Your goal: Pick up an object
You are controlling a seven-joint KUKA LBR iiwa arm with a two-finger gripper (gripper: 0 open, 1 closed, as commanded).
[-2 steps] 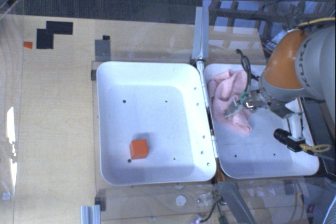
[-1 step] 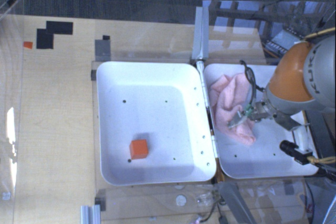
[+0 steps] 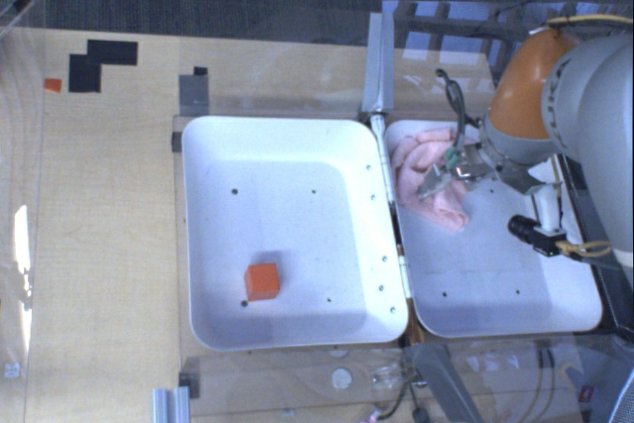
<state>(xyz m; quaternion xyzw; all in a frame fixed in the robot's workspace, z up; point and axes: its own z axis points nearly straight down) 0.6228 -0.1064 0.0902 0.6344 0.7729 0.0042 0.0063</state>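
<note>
Here, a crumpled pink cloth (image 3: 428, 175) lies in the right-hand white bin (image 3: 515, 312), bunched against the bin's left wall near its far corner. It looks soft and loosely folded, so it would likely give and drape when lifted. The gripper (image 3: 436, 181) is down on top of the cloth, its slim metal fingers (image 3: 442, 169) pointing left and pressed into the folds. They appear slightly apart with pink fabric around them, but whether any cloth is actually pinched between them cannot be made out (the tips are small and partly sunk in the material). The grey arm with its orange band (image 3: 520, 94) reaches in from the right and leans low over the bin, which fits an attempt to grasp the cloth where it sits. Further out, the left-hand white bin (image 3: 287, 144) holds a small orange block (image 3: 263, 281) near its front left, well apart from the gripper.
</note>
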